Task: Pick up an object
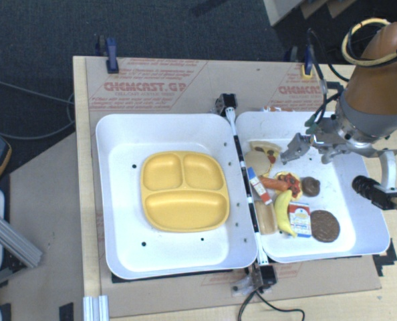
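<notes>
Camera view has the claw (pixel 312 146) hanging over the upper part of the right bin (pixel 369 243), its two fingers spread wide with nothing between them. The toy food lies just at its 6 to 7 o'clock: a pizza slice (pixel 264 151) at about 9, a red and orange piece (pixel 282 181) below it, a small brown cookie (pixel 310 186) at 6, then a banana (pixel 285 214), a small red carton (pixel 300 220) and a larger brown cookie (pixel 325 225) farther down. A blue and white tube (pixel 256 184) sits against the divider. At 9 o'clock, well apart, the left bin (pixel 118 146) bears a yellow divided plate (pixel 185 191).

My judgement: the items are crowded and touching, so a descent could land on two at once or push one aside; the flat cookies give the fingers little to catch. Pieces near the divider risk a finger striking the bin wall.

Red print on the board (pixel 85 179) under the bins reads roughly "CHEMCAST GP"; the carton's label is too small to read
</notes>
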Motion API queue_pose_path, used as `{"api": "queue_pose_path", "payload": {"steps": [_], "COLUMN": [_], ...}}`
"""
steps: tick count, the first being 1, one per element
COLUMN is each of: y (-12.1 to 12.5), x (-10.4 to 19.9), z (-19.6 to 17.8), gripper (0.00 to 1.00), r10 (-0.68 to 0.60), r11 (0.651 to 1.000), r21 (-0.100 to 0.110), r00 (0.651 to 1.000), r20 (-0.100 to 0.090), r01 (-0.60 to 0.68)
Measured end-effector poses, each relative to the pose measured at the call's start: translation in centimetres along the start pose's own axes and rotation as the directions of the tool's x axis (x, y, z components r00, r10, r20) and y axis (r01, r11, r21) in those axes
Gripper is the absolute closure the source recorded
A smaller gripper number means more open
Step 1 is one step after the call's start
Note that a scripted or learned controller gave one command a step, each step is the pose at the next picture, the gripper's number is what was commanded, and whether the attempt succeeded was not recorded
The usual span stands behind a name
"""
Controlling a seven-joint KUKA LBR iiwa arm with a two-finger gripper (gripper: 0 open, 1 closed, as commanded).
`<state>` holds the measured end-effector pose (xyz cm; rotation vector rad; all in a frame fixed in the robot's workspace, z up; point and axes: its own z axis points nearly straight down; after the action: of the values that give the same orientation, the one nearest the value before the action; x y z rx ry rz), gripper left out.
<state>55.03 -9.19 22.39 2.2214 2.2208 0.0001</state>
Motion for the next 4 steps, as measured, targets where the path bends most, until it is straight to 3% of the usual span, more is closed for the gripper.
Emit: {"api": "queue_pose_path", "payload": {"steps": [1,2,3,4], "y": [1.1,1.5,1.4,-3.3], "x": [-5.4,-5.1,-5.1,-5.2], "z": [14.6,12.8,12.9,14.0], "gripper": [0.0,1.0,0.0,0.0], "r10": [0.005,0.001,0.001,0.002], "r11": [1.0,1.0,1.0,1.0], "r21": [0.005,-0.006,-0.004,0.007], "r00": [1.0,1.0,1.0,1.0], "r20": [0.001,0.001,0.001,-0.003], "r01": [-0.005,-0.001,-0.001,-0.002]}}
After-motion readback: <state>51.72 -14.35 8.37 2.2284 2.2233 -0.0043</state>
